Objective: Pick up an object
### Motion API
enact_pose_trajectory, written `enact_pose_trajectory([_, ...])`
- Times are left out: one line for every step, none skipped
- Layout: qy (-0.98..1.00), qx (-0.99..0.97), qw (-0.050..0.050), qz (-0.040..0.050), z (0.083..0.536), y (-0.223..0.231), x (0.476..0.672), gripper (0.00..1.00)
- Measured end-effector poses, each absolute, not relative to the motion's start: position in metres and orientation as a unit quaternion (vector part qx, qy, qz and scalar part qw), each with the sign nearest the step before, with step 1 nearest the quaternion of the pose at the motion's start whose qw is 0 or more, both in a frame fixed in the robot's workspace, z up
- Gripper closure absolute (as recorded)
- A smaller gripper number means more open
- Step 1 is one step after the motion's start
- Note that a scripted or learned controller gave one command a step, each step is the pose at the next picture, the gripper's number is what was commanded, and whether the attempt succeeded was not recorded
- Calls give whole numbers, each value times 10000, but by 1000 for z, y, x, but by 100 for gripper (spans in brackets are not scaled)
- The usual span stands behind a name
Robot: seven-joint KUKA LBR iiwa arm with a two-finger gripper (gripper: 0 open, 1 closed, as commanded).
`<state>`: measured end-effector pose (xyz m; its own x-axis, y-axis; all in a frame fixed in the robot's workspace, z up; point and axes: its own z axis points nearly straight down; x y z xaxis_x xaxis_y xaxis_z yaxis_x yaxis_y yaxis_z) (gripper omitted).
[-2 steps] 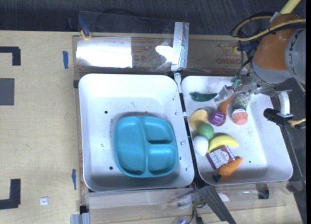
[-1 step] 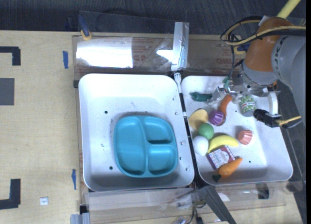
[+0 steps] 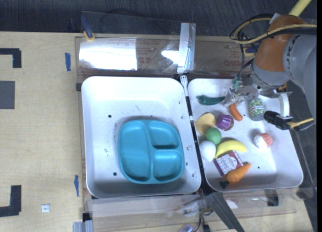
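The arm reaches in from the upper right of the frame, its orange band sitting above the wrist, and its tool (image 3: 240,96) hangs low over the upper part of the right bin (image 3: 289,168). From where I stand the metal parts blur together, so whether the tool is released or clenched I cannot tell. Just beneath it, toward the lower left, lies a small orange carrot (image 3: 235,111), with a green pepper (image 3: 211,99) to its left and a pale speckled can (image 3: 256,108) just to its right. To me this looks like the approach step: the tool is lowering onto a target, most likely the carrot, and nothing seems lifted yet. Lower in the same bin sit a purple piece (image 3: 224,122), a banana (image 3: 231,148), a white egg (image 3: 208,150) and a second carrot (image 3: 238,172). The left bin (image 3: 95,105) holds only a blue divided tray (image 3: 150,150). The next move calls for centring over one item, since the can stands so close that it could be knocked or caught alongside.
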<state>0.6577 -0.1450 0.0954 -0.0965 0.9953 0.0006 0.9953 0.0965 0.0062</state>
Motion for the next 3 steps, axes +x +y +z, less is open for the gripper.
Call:
enact_pose_trajectory([7779, 6284, -22, -9, 88, -167, 610, 100])
enact_pose_trajectory([7597, 6503, 23, 25, 188, -107, 619, 100])
enact_pose_trajectory([8235, 5673, 21, 4, 268, -156, 638, 100])
